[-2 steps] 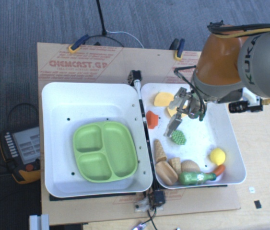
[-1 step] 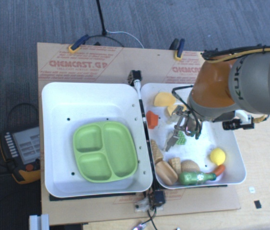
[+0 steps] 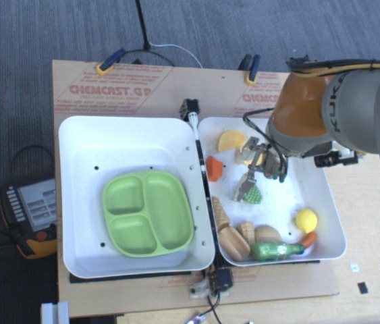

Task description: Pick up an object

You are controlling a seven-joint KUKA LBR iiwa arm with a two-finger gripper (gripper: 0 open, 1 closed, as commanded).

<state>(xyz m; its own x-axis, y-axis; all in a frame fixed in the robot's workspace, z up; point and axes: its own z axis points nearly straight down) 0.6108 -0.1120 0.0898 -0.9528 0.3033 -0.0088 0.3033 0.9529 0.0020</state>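
Observation:
My gripper [image 3: 250,184] hangs over the middle of the right bin [image 3: 324,187], under the grey and orange arm [image 3: 311,106]. Its tip sits right above a small green bumpy toy [image 3: 252,196], touching or nearly touching it. A yellow-orange wedge [image 3: 231,141] lies at the bin's back left, and a red-orange piece [image 3: 214,169] lies by the left wall. Near the front right are a yellow lemon [image 3: 305,220] and a small orange piece [image 3: 309,239]. A green vegetable [image 3: 276,250] and several tan bread pieces [image 3: 234,242] lie along the front wall.
The left bin [image 3: 82,147] holds a light green divided plate [image 3: 148,212]. A black clip [image 3: 190,108] sits at the back where the two bins meet. Yellow clamps [image 3: 111,61] hold the cardboard sheet at its rear edge. Electronics [image 3: 31,208] lie on the floor to the left.

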